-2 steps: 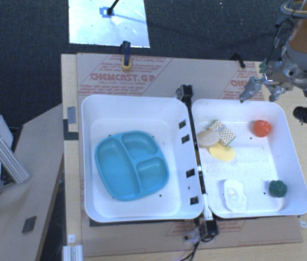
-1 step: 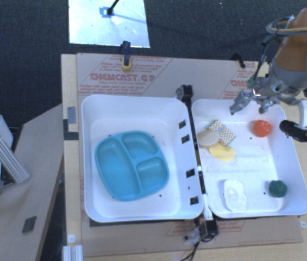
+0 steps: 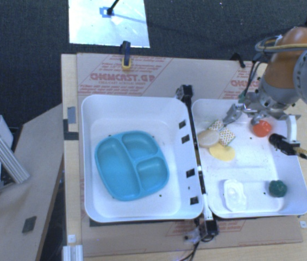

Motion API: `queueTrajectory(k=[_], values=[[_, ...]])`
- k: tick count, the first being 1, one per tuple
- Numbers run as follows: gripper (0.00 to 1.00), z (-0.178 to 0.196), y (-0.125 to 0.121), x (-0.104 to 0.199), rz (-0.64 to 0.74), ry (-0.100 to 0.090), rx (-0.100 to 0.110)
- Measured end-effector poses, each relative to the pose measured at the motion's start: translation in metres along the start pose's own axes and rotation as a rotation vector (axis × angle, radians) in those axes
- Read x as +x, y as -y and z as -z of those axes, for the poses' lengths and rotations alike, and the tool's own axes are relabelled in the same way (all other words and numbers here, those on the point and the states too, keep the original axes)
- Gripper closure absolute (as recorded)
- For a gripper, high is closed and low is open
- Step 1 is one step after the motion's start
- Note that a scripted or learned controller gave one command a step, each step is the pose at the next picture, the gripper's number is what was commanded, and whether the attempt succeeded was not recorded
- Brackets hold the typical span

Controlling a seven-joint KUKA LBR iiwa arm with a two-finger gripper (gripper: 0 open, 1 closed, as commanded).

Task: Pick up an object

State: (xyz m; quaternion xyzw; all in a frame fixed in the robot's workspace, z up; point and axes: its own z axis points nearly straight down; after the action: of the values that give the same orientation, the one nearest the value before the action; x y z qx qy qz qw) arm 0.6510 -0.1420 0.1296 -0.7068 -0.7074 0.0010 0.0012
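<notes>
Claw (image 3: 240,111) hangs over R bin's (image 3: 300,197) back edge; can't tell its state. In that bin: round orange ball (image 3: 261,128) nr claw, checkered piece (image 3: 227,136), pale flat disc (image 3: 207,138), yellow blob (image 3: 222,153), white lump (image 3: 234,193), dark green knob (image 3: 277,188). L bin (image 3: 91,140) holds glossy blue sectioned tray (image 3: 110,173).

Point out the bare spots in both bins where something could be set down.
Left white bin: bare strips along its back and right walls, around the blue divided plate. Right white bin: bare floor between the white lump and green ball. Crowded behind, near the yellow disc, orange ball and gripper.
</notes>
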Motion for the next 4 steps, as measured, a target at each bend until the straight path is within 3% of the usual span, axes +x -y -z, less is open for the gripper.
queueTrajectory(k=[1, 2, 4], values=[[0.00, -0.041, -0.003, 0.001, 0.000, -0.002, -0.009], [1.00, -0.026, -0.007, 0.001, 0.002, 0.000, -0.020], [1.00, 0.076, -0.004, 0.000, 0.003, 0.002, -0.012]])
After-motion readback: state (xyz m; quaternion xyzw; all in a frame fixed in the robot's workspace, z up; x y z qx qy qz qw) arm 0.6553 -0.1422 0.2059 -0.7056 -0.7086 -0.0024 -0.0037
